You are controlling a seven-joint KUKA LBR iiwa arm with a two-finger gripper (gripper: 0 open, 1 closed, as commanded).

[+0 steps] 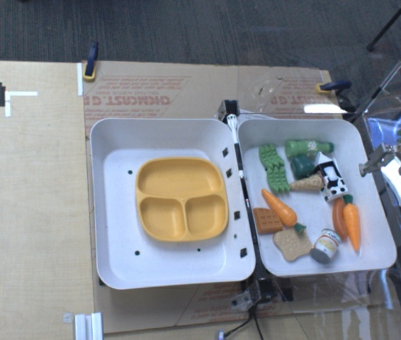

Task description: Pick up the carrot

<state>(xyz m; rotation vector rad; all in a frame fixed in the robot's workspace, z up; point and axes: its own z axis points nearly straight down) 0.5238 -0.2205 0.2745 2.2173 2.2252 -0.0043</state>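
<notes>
The wooden bench, with cardboard clamped over it and dark carpet beyond, bears two white bins, probably paired as source and destination. The left bin holds a yellow divided plate, and the right bin a loose jumble of toy food. One carrot lies slantwise near the right bin's middle, touching a waffle, and another carrot lies by the right wall; I cannot tell the gripper's state.

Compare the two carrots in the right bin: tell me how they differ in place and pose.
The middle carrot lies diagonally near the right bin's centre, beside the green toys; the right-hand carrot lies nearly upright in the picture by the bin's right wall. The middle carrot touches the brown waffle piece; the right-hand carrot lies against a red-orange piece. Both are orange and tapered.
</notes>
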